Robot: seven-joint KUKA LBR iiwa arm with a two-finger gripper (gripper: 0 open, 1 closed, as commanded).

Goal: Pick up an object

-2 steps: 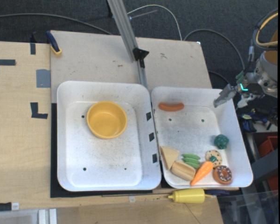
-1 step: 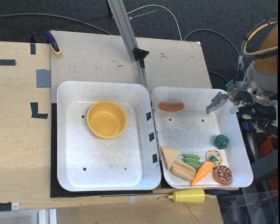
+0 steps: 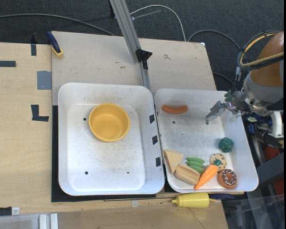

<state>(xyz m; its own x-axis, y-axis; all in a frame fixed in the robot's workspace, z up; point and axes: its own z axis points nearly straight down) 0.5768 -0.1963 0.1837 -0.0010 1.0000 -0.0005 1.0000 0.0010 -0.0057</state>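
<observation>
The right bin (image 3: 190,97) holds several toy foods. A red-orange sausage (image 3: 174,109) lies near its far left, and a dark green ball (image 3: 225,144) sits at mid right. Along the near edge lie a tan wedge (image 3: 172,159), a bread roll (image 3: 187,174), green pea pods (image 3: 195,163), an orange carrot (image 3: 207,175), a small cookie (image 3: 218,161) and a chocolate donut (image 3: 227,178). My gripper (image 3: 225,112) hangs open over the bin's far right part, above the green ball and right of the sausage, with nothing between its fingers.
A yellow bowl (image 3: 109,122) stands in the left bin (image 3: 71,142). In front of the right bin, on the bench edge, lies a yellow bottle (image 3: 193,201). A grey pole (image 3: 128,25) slants down to the divide between the bins. Cables run behind the bench.
</observation>
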